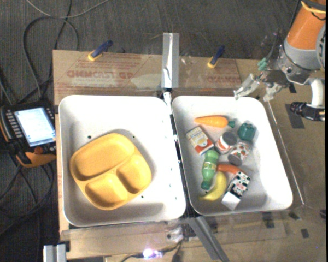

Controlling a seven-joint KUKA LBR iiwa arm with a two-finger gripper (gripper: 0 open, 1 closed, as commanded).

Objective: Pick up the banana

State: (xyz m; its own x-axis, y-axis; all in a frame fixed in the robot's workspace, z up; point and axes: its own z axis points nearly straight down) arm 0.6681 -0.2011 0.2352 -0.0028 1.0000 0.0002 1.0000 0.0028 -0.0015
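The yellow banana lies near the front of the right bin. It is wedged between a green bottle and a white patterned carton. My gripper hangs above the bin's far right corner, well away from the banana. Its fingers are spread open with nothing between them.
The right bin also holds a carrot, a red and white box, a small can, a green pepper and a grey tin. A yellow divided plate sits in the left bin. A pendant rests off the bench's left side.
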